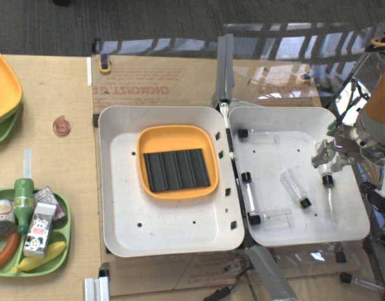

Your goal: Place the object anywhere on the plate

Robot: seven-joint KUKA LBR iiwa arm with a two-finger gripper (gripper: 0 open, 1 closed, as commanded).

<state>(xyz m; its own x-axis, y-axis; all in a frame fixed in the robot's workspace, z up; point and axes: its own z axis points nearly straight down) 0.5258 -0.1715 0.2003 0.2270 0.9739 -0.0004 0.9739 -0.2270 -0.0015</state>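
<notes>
An orange plate (145,144) lies in the left bin (120,221), toward its back middle. A dark grey ridged slab (177,170) rests flat on the plate and covers most of its floor. My gripper (328,160) hangs over the right side of the right bin (346,227), well away from the plate. Just below the gripper lies a clear tube with a black cap (329,193). Another capped clear tube (295,189) lies to the left of it on the bin floor.
More clear capped tubes lie in the right bin: one near the back left (255,133), one at the front (269,217), one along the left wall (246,192). On the bench at far left are a green tray of toy food (59,246) and an orange bowl (3,93).
</notes>
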